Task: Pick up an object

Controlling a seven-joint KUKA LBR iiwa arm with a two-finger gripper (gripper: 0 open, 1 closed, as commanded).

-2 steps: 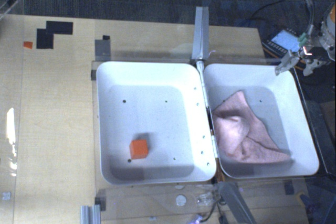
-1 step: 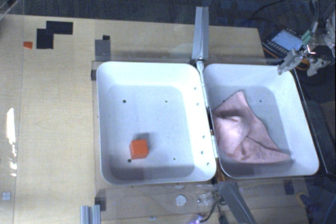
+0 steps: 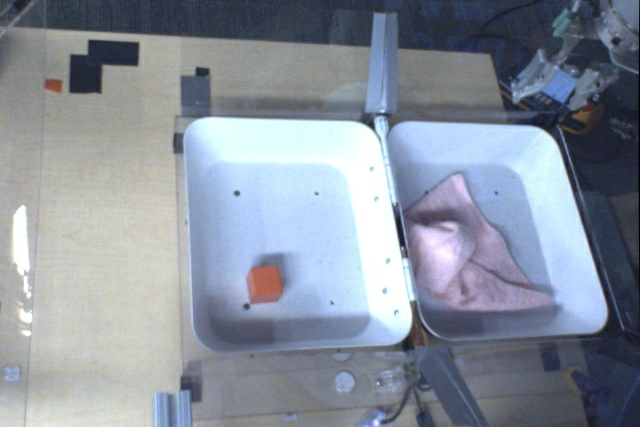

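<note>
Wooden bench [image 3: 100, 215], two white bins: pick not yet begun.
We note an orange block [image 3: 265, 284] in the left bin [image 3: 200, 215], a pink cloth [image 3: 465, 250] in the right bin [image 3: 560, 175]; gripper [image 3: 575, 40] state undeterminable, nothing visibly held.

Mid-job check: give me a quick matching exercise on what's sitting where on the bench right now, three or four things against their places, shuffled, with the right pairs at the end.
Things:
1. orange block
2. pink cloth
3. black L-shaped marker
4. arm's wrist end

Places:
A. bare benchtop, far left corner
B. left bin, near front wall
C. beyond the right bin's far right corner, above the floor
D. right bin, crumpled across its floor

Pairs: 1-B, 2-D, 3-A, 4-C
</note>
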